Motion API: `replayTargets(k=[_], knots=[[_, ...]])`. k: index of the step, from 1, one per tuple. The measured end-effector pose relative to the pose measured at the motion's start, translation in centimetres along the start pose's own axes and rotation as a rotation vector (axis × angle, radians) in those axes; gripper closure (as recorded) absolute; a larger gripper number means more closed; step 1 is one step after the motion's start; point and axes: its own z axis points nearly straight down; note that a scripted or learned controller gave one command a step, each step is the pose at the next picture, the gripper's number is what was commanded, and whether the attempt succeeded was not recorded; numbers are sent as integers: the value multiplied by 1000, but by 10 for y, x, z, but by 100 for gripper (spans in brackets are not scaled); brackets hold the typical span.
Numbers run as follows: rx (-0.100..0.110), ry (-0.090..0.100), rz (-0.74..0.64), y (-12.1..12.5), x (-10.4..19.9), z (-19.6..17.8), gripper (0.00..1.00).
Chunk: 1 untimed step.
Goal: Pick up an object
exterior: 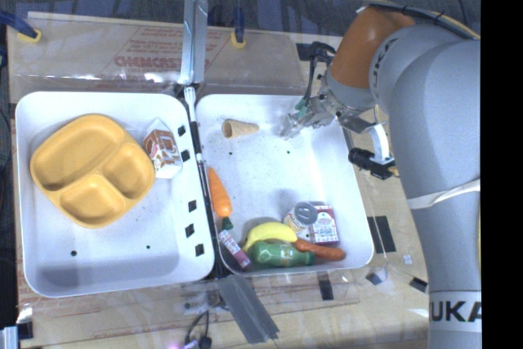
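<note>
My gripper (292, 125) hangs over the far part of the right bin (282, 167), its tips just above the white floor with nothing seen between them. An ice-cream cone (239, 127) lies a short way to its left. A carrot (218, 192) rests along the bin's left wall. At the bin's near edge sit a yellow banana (270, 233), a green bottle (280, 254), a second small carrot (321, 250), a small red carton with a round lid (315, 221) and a pink-ended stick (233, 249).
The left bin (49, 274) carries a yellow divided plate (90, 167) and a small brown-and-white carton (163, 149) by the divider. The grey arm (425, 118) fills the right side. A metal bar (194, 37) stands at the back between the bins.
</note>
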Motion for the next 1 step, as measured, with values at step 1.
replayTargets(k=[1], knots=[[0,-1,23,0,0,-3,100]])
